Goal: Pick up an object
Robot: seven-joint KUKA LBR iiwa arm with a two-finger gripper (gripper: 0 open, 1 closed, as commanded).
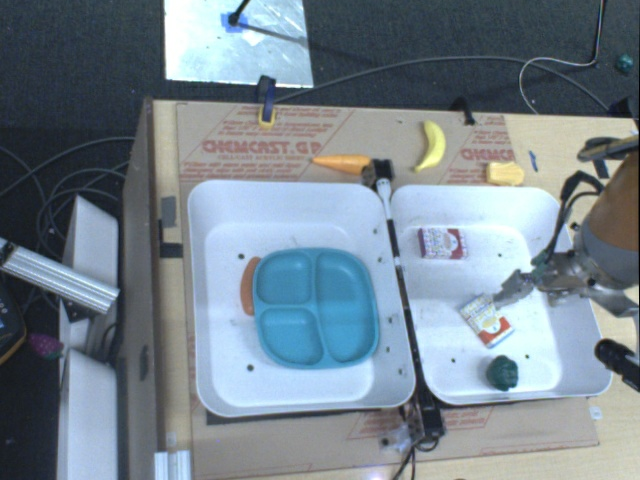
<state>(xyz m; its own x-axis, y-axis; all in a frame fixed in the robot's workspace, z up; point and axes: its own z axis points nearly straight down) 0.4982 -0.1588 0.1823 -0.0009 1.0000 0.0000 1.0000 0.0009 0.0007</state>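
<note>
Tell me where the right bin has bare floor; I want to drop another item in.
Right bin: bare floor lies along the left wall below the red-and-white box, and in the near-left corner left of the green ball. It is crowded mid-right, where the gripper sits beside the small carton.

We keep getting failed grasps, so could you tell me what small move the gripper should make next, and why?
Probably ease the gripper a little further toward the small carton in the right bin. Its tip sits just beside the carton's upper edge, and nothing shows between its fingers, so centring over the carton before closing looks wise.
</note>
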